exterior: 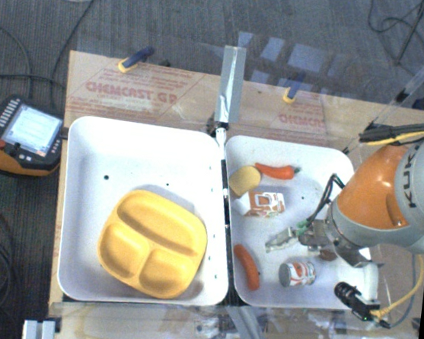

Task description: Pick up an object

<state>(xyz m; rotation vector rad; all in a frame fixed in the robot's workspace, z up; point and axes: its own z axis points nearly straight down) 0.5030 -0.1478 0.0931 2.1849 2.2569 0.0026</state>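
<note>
My gripper [281, 240] hangs over the middle of the right bin [328, 158], reaching in from the right under the orange wrist band. Its metal fingers look spread, with nothing between them. A small can [297, 273] lies just below and right of the fingertips. A white and orange carton [267, 203] sits above and left of them. A red sausage [247, 266] lies near the bin's lower left, a tan round piece [244, 179] near the divider, and an orange carrot [275, 170] at the top.
The left bin [92, 150] holds a yellow divided tray [153, 242] turned face down. A teach pendant [21, 136] rests on the floor to the left. The arm's body [381, 201] covers the right bin's right side.
</note>
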